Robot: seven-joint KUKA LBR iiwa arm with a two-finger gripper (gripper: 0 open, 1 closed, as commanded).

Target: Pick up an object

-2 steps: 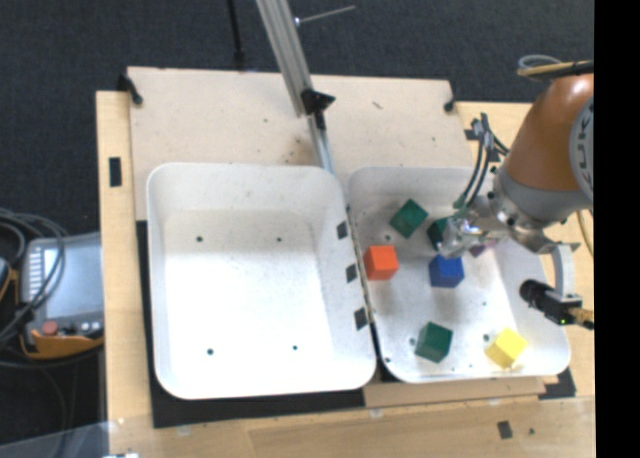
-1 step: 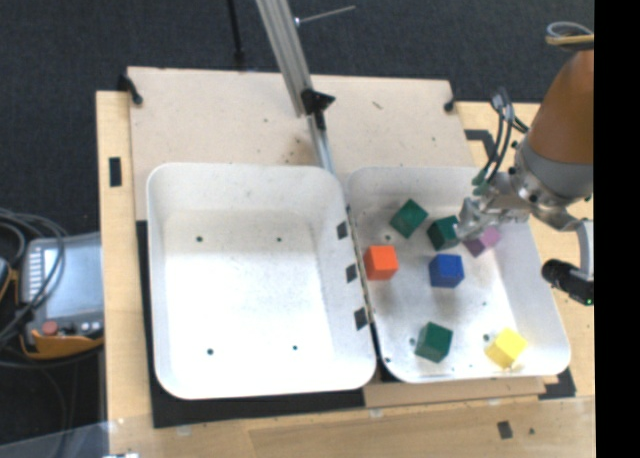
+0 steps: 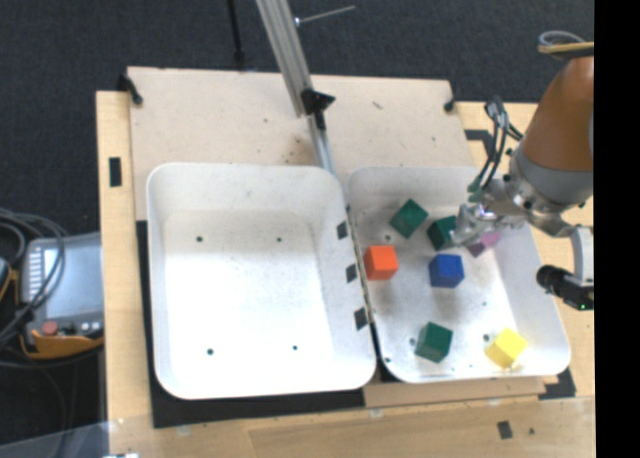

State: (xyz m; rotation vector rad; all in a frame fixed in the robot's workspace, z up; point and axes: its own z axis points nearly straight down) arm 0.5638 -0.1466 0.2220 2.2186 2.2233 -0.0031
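The right bin (image 3: 530,291) holds several small blocks: a green one (image 3: 408,218), a dark green one (image 3: 441,234), an orange one (image 3: 380,262), a blue one (image 3: 446,270), another green one (image 3: 434,341), a yellow one (image 3: 506,348) and a purple one (image 3: 485,242). My gripper (image 3: 473,229) hangs low over the bin's upper right part, between the dark green block and the purple block. The purple block is partly hidden under the gripper.
The left bin (image 3: 250,276) lies beside the right one. A slanted metal pole (image 3: 285,36) rises behind the bins. The arm's orange band (image 3: 562,116) and grey wrist cover the right bin's far right corner.
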